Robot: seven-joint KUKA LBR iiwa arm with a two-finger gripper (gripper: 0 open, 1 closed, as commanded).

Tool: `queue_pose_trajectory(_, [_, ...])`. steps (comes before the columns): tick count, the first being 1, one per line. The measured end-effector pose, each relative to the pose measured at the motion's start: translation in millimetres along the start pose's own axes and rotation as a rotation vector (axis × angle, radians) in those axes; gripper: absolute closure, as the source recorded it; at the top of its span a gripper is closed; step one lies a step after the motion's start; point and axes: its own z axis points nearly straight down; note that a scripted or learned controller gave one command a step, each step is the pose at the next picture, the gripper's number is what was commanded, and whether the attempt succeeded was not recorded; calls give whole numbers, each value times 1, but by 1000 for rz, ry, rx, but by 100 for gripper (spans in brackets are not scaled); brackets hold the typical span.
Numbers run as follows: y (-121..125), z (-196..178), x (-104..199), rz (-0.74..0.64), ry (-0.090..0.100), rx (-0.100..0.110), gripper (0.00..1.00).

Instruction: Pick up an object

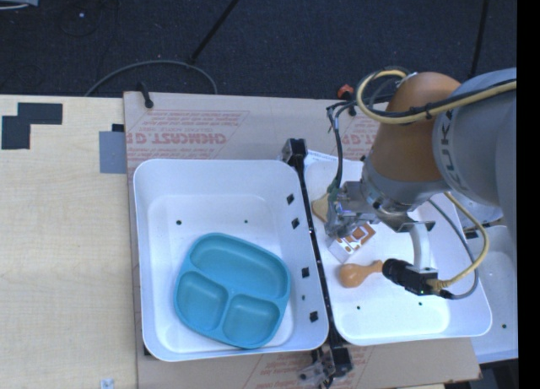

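Gripper (344, 229) low in right bin (422, 320), frame centre-right, over small card (354, 241); grip state cannot be told. Orange pear-shaped toy (361, 273) just below. Blue tray (232, 289) in left bin (160, 210).

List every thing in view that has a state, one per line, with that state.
blue divided plate: lying flat in the left bin, right side up, compartments bare.
orange pear-shaped toy: lying on its side in the right bin, apart from the gripper.
gripper: down inside the right bin, over small items near the divider; fingers hidden.
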Motion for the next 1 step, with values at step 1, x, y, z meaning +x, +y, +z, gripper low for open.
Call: queue_pose_trajectory(1, [2,-4,44,0,-1,-2,100])
